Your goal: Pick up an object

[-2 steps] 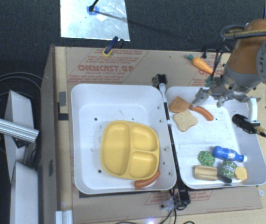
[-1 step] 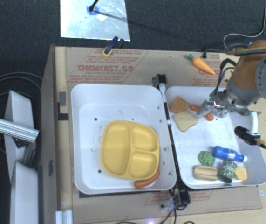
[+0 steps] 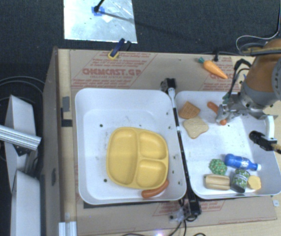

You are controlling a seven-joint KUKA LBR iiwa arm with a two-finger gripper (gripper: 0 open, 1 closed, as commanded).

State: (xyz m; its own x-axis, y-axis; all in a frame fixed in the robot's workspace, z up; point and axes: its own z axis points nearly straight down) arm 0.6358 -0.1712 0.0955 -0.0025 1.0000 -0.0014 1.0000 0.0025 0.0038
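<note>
Grey tool (image 3: 222, 116) low in right bin (image 3: 273, 181) beside orange sausage (image 3: 212, 106), grip state unclear.

1. The gripper (image 3: 222, 116) is seen low over the far part of the right bin (image 3: 273, 181), just beside a small orange-red piece (image 3: 212, 106); whether that piece is touched cannot be told.
2. Two toast slices (image 3: 189, 110) (image 3: 195, 127) are seen left of it.
3. A blue bottle (image 3: 241, 162), a green item (image 3: 218, 167), a bread roll (image 3: 216, 182) and a can (image 3: 239, 180) are grouped at the near edge.
4. A yellow divided plate (image 3: 137, 157) and a sausage (image 3: 155, 191) lie in the left bin (image 3: 93, 117).
5. A toy carrot (image 3: 212, 68) lies beyond the bins.
</note>
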